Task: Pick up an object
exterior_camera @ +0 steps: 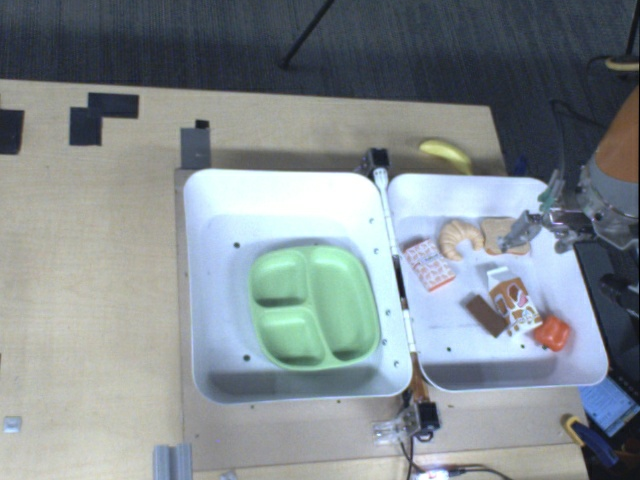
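Orange toy (552,334) lies beside carton (514,305); gripper (522,230) hovers over croissant (461,236).

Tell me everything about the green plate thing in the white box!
The green tray is pale green and looks like smooth plastic. It has rounded corners and three sunken sections: two smaller ones on the left and one long one on the right. It lies flat, slightly turned, in the middle of the left white bin, resting on the bin's floor. Nothing sits in it and nothing else touches it.

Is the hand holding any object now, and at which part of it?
It cannot be told. The hand is low over the right bin, at a tan pastry, but no grip is visible.
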Robot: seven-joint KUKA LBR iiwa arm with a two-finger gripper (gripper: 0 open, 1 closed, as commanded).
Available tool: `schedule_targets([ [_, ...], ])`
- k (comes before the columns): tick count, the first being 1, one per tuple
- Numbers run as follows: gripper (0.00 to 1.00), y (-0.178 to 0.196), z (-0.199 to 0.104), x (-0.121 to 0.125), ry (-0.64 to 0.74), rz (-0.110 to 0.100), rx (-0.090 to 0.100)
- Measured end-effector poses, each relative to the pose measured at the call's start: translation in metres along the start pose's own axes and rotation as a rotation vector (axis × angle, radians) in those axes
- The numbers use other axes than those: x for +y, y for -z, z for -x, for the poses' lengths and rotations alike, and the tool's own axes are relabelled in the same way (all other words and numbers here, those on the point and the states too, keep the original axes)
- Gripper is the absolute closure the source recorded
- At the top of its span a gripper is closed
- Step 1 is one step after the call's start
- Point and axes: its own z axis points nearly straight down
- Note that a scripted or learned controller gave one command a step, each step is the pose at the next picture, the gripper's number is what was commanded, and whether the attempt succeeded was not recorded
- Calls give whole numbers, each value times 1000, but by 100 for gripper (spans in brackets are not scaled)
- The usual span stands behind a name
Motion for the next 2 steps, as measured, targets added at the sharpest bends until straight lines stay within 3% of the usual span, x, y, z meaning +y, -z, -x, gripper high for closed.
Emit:
schedule_targets([
  [1, 0, -105, -25, 42, 2, 8, -1],
  [2, 100, -93, -23, 44, 4, 15, -6],
])
